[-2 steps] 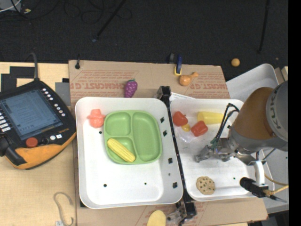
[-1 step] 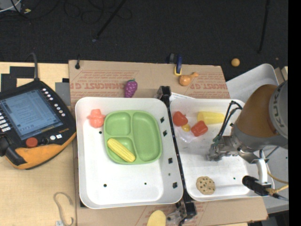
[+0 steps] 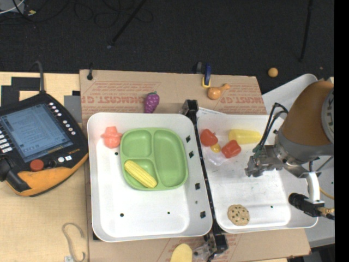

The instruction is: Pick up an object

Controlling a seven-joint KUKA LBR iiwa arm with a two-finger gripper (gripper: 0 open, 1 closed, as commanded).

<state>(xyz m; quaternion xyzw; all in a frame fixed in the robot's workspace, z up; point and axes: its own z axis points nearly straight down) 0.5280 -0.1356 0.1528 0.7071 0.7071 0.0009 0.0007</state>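
Camera view shows the gripper [image 3: 256, 165] low over the right bin [image 3: 272, 214], above bare floor. I cannot tell how the jaws are set. I see nothing in them, so I think the pick is not done yet. Things to pick lie close by: a shiny red pepper [image 3: 231, 149], a smooth yellow block [image 3: 245, 136] and a round, bumpy cookie [image 3: 238, 214]. In the left bin [image 3: 142, 222], a ridged toy corn [image 3: 140, 174] rests on a green plastic tray [image 3: 166, 152].
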